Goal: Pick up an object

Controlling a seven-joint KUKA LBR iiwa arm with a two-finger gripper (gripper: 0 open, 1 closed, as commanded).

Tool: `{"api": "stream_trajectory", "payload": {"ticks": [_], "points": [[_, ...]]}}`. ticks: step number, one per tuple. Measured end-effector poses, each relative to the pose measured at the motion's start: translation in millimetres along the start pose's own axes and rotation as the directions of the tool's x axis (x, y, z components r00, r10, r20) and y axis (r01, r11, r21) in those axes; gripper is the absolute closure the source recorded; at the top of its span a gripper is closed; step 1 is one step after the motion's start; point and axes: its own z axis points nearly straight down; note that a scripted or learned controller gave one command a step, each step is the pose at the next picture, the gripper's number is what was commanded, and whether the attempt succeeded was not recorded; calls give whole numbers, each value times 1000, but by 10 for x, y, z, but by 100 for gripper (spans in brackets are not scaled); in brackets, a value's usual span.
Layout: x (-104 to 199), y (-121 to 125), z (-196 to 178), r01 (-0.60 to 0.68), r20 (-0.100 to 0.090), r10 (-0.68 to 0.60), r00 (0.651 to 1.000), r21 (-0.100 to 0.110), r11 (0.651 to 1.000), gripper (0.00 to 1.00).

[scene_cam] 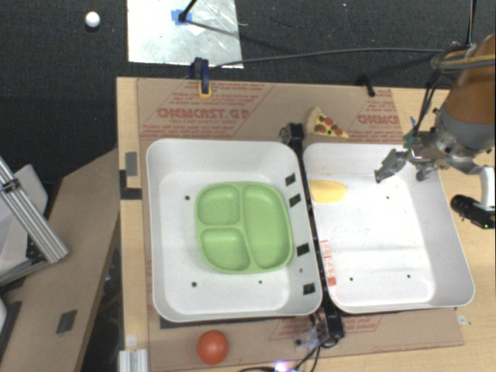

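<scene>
- Yellow piece (pixel 328 191), flat and oval, lies in the right bin (pixel 403 285), near that bin's far left corner and close to the divide between the two bins.
- Gripper (pixel 403 163) hangs over the far part of the right bin, to the right of the yellow piece and well apart from it; nothing shows between its fingers, but whether they are spread or closed I cannot tell.
- Arm (pixel 469 107) comes in from the right, over the bench's far right corner.
- Green tray (pixel 243 226), with three compartments, sits in the middle of the left bin (pixel 174 169).
- Pizza slice (pixel 326 124), a toy, rests on the bench just beyond the far edge of the right bin, near the gap between the bins.
- Red ball (pixel 212 346) sits on the bench at its near edge, in front of the left bin.
- Blue clamp (pixel 201 74) grips the bench's far edge, left of centre.
- White ball (pixel 93 19) lies on the dark floor beyond the bench's far left corner.
</scene>
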Motion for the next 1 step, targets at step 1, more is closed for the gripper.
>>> {"api": "stream_trajectory", "payload": {"ticks": [1], "points": [[56, -21, 430, 0, 0, 0, 1000, 2, 1000, 0]]}}
